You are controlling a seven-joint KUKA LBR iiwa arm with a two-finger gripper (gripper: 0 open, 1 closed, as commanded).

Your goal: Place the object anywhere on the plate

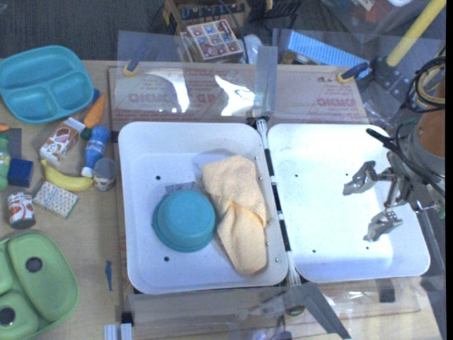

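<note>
The likeliest thing to be moved is the yellow cloth point(237, 211), which lies crumpled in the left bin point(134, 190), its long axis running from the bin's upper middle down toward its near right corner. Touching its left edge is a blue bowl point(185, 220), upside down, which seems the nearest thing to a plate inside the bins; I cannot be sure which item the task means by either word.

The pincer point(371, 204) hangs over the right bin point(318, 253), fingers spread wide with nothing between them. The cloth lies to the pincer's left in this view, across the ridge where the two bins meet, so the coming move is a reach leftward over that divide.

Behind the bins a clear panel point(191, 94) carries faint reddish lettering too blurred to read. On the worktop point(99, 275) to the left sit a blue divided tray point(46, 83), a banana point(65, 177) and a small carton point(59, 142) with unreadable print.
</note>
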